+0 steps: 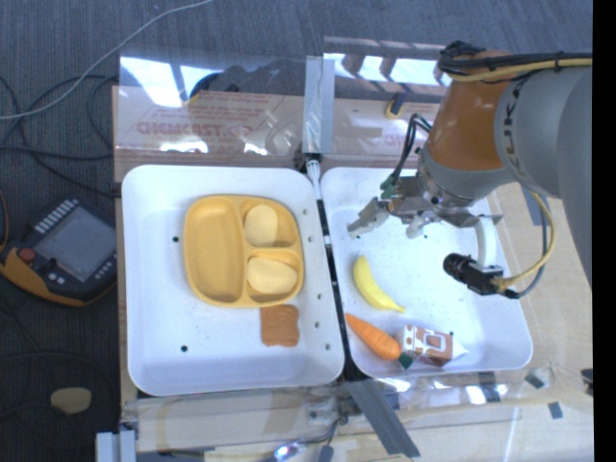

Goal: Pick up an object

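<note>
- Yellow banana [375,287] lies in my right-hand bin [500,330], just below my claw [395,215].
- My claw hangs over that bin's upper part, nothing gripped; I cannot tell how its fingers stand.
- Orange carrot [373,337] and a small carton [428,346] sit near the bin's front edge.
- Left bin [154,258] carries a yellow divided tray [217,253] and a brown biscuit-like piece [280,326].

Bright, even overhead light, glare on the clear plastic sheet [250,114] behind the bins, soft shadows, sharp focus.
</note>
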Robot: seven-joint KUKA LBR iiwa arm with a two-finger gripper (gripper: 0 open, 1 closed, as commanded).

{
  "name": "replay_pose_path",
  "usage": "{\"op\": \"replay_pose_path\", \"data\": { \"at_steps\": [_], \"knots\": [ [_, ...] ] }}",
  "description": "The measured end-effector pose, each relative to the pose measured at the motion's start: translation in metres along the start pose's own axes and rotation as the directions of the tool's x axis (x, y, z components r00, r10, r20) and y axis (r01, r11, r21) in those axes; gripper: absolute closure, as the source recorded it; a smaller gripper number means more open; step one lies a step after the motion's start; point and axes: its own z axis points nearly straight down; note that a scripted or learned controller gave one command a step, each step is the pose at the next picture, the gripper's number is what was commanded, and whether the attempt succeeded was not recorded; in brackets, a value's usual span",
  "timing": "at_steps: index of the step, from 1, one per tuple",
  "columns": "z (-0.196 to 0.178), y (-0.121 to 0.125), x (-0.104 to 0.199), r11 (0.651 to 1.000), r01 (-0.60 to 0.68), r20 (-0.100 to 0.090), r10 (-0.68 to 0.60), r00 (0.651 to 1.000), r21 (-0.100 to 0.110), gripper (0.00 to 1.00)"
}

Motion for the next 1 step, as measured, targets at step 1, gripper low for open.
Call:
{"op": "replay_pose_path", "data": {
  "at_steps": [1],
  "knots": [
    [0.0948, -0.0479, -0.0344, 1.0, -0.016, 0.001, 0.016, 1.0, -0.012, 0.0]
  ]
}}
